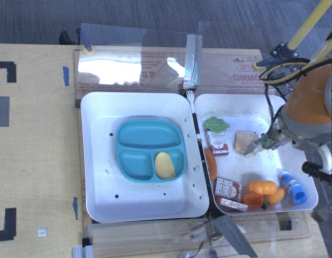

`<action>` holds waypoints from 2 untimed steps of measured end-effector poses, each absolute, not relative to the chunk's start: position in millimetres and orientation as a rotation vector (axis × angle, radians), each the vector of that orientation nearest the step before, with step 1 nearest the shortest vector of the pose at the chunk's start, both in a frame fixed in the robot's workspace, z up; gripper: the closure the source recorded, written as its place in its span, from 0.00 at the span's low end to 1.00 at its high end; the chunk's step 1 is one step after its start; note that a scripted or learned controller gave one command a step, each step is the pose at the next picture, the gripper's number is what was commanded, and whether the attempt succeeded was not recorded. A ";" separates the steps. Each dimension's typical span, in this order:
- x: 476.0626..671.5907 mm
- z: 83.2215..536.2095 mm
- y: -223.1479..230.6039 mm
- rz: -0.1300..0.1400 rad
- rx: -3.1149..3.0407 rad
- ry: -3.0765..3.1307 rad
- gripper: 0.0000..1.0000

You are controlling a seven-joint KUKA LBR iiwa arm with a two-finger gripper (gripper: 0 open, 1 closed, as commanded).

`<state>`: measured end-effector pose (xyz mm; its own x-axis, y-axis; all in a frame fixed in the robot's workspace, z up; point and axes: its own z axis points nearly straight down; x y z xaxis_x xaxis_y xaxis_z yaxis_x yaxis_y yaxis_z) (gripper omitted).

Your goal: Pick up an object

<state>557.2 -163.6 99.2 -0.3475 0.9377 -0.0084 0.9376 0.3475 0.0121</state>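
Pale wooden surface carries two white bins; beside the blue tray's bin, the end effector touches a tan object, grip state unclear.

A grey-blue carpet floor fills the twelve o'clock side. A pale wooden bench top spreads toward nine o'clock, bearing black corner marks, a grey square and blue tape strips. Glare whitens a clear plastic sheet near eleven o'clock.

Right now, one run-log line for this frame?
arm: over right bin | gripper: at tan piece | grasp: unconfirmed | blue tray: holds yellow item
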 end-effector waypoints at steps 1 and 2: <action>591.0 187.8 -60.9 0.011 1.909 2.488 1.00; 652.1 180.7 4.0 -0.014 1.920 2.497 1.00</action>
